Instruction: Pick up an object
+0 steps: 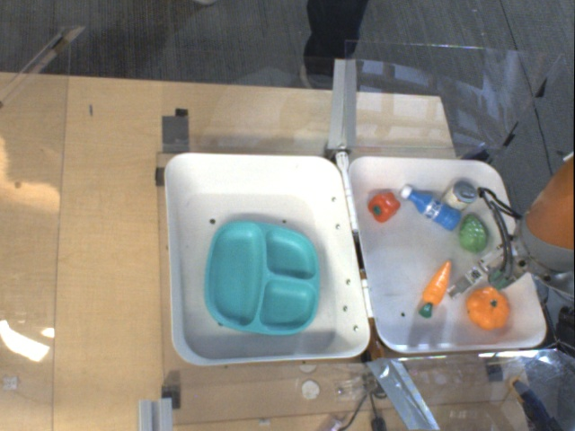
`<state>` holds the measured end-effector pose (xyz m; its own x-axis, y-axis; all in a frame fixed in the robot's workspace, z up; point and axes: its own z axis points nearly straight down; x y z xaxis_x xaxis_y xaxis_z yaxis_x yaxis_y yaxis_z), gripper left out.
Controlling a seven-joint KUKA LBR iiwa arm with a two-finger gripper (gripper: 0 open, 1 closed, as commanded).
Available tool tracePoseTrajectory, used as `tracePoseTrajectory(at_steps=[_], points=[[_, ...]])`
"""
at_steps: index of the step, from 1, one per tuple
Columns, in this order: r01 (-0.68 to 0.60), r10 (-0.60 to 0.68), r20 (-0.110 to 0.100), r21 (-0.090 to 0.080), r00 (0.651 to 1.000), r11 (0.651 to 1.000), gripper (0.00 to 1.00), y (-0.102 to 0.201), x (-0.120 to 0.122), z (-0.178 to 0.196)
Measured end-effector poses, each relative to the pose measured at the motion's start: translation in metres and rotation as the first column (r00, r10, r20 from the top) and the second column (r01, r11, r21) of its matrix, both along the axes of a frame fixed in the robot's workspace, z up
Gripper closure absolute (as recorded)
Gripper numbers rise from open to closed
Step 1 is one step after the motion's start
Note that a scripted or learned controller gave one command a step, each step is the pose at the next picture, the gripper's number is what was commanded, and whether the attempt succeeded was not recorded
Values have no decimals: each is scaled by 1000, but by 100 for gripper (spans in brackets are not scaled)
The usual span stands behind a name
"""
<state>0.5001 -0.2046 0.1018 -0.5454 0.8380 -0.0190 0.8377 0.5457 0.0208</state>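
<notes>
Hovered with gripper point(485, 275) fingers apparently narrow and empty, toy carrot point(437, 288) just leftward, lying on a diagonal, orange pumpkin point(487, 309) directly below.

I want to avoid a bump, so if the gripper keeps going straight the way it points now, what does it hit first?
Probably the carrot. The gripper points leftward across the right bin, and the carrot lies just beyond its tips. Height is unclear from above, so it might pass over it.
</notes>
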Motion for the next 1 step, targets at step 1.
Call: tracePoseTrajectory(at_steps=[1], points=[[-167, 167, -10, -3, 986, 986, 0, 54, 36, -11]])
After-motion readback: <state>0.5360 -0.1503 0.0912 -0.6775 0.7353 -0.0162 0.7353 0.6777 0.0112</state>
